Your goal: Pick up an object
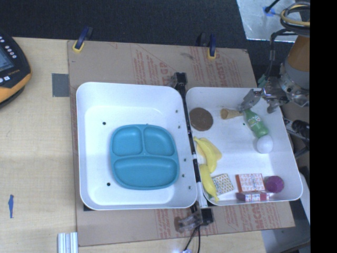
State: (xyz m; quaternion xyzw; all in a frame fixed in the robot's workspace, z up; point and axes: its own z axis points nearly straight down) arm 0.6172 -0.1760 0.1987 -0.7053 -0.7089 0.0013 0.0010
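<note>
the gripper [258,100] hangs open over the far end of the right bin [293,157], its fingers either side of the top of a green bottle [256,123] that lies there beside a white ball [264,145], holding nothing

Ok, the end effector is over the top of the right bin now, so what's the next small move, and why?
Probably a short descent straight onto the green plastic bottle with the white cap. The end effector sits just above the bottle's upper end, near the right white bin's far edge, and nothing shows between its fingers. The small tan cone-shaped piece lies close beside, so keep the approach narrow.
</note>
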